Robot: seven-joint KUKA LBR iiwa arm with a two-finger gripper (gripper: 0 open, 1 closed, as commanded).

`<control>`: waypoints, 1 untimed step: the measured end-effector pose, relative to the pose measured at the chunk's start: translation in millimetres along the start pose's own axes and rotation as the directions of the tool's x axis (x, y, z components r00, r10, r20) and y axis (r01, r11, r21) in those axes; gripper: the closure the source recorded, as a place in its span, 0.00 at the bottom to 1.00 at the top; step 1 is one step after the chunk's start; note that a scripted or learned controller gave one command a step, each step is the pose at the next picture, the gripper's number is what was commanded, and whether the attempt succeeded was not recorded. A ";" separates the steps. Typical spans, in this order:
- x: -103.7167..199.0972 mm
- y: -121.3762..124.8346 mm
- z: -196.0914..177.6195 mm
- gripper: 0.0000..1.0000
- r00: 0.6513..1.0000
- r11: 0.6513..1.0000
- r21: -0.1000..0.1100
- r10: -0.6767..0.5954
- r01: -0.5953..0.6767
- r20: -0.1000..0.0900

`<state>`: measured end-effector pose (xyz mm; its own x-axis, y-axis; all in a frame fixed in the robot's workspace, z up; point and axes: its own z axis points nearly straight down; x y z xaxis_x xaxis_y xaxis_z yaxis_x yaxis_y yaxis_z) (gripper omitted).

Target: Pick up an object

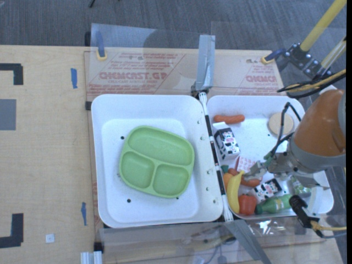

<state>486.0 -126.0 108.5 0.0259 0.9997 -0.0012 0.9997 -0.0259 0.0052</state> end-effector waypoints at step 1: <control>21.8 -1.3 14.5 0.00 1.000 0.999 -0.016 0.030 -0.030 0.003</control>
